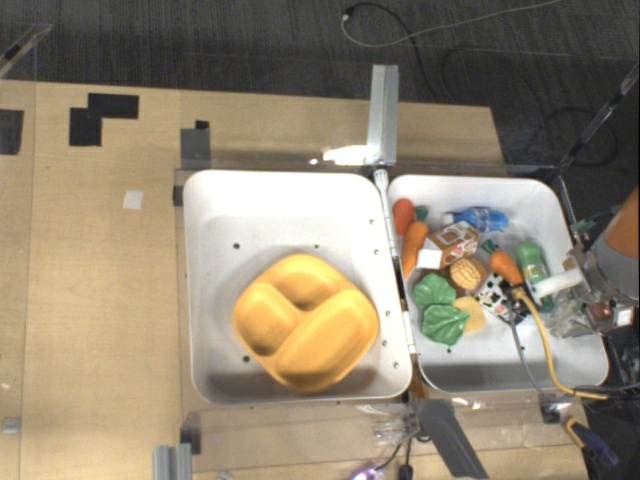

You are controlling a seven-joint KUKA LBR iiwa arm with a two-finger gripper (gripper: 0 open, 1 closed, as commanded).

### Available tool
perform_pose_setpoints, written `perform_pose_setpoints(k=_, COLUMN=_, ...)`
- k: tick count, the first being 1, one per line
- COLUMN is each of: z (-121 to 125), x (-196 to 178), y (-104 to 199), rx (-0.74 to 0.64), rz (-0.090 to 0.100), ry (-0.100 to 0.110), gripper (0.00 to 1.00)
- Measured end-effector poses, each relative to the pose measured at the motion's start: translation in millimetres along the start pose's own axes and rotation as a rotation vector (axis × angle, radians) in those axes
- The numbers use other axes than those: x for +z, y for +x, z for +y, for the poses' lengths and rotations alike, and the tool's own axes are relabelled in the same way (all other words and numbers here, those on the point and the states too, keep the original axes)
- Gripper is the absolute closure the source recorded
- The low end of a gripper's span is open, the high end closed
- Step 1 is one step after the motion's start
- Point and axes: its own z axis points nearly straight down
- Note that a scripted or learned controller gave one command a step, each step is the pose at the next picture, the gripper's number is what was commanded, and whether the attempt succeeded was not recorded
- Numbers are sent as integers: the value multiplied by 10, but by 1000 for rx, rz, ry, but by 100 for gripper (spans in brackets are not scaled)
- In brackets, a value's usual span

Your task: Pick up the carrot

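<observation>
A grey arm's gripper (pixel 585 313) hangs over the outer edge of the right bin (pixel 500 363), a shallow white tray with rounded corners; whether it is spread or pressed together cannot be told. The carrot (pixel 505 266), a short, smooth orange cone, lies in that bin near the gripper, toward the bin's middle, just beside a glossy green bottle (pixel 531 260). Farther from the gripper sit two crinkled green lettuce leaves (pixel 436 308), a round tan biscuit (pixel 466 273) and a longer orange tapered piece (pixel 411 248) along the far wall. Well beyond, the left bin (pixel 215 268) holds a lobed yellow plastic dish (pixel 305 320) on the wooden table (pixel 90 298).
</observation>
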Motion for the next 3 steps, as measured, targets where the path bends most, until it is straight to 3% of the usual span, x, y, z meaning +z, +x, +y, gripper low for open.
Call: perform_pose_setpoints(k=3, z=-3, x=-107, y=-26, rx=-42, rz=0, ry=-1, gripper=100)
